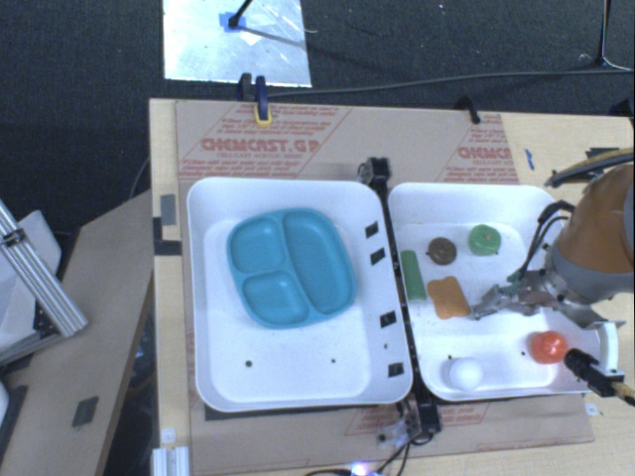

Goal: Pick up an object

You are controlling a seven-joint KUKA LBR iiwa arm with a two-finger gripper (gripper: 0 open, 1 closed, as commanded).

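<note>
While the arm's two-finger gripper (483,307) hovered low in the right white bin (417,202), fingers seemingly together on nothing, the flat orange rectangular block (448,297) lay just left of its tips.

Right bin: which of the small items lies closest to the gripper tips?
The flat orange piece, just left of the gripper. The brown disc, green round item, red ball and white ball lie farther off.
</note>
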